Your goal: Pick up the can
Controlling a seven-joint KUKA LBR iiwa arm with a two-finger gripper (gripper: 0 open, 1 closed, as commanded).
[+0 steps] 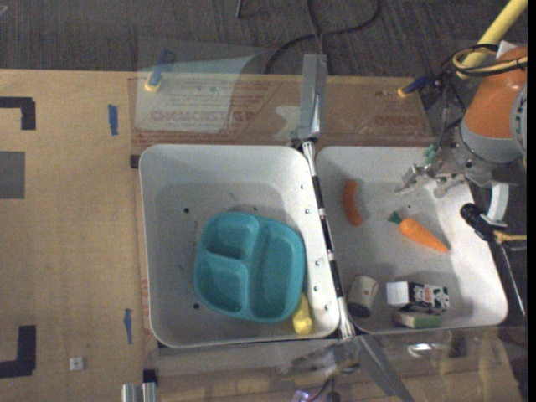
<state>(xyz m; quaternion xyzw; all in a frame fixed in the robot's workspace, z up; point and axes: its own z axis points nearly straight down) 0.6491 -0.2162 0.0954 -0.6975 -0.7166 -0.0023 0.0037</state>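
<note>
The can (pixel 363 296) lies tipped at the right bin's near-left corner, well apart from the open, empty fingers (pixel 429 177).

We saw the gripper (pixel 425 177) poised over the far part of the right bin (pixel 477 304), above the carrot (pixel 421 234). The can (pixel 363 295) lay near that bin's front edge, beside a small carton (pixel 419 295), with a sausage (pixel 353 203) farther back. In the left bin (pixel 167 224) sat a teal divided tray (pixel 249 266) touching a yellow piece (pixel 302 316).
</note>
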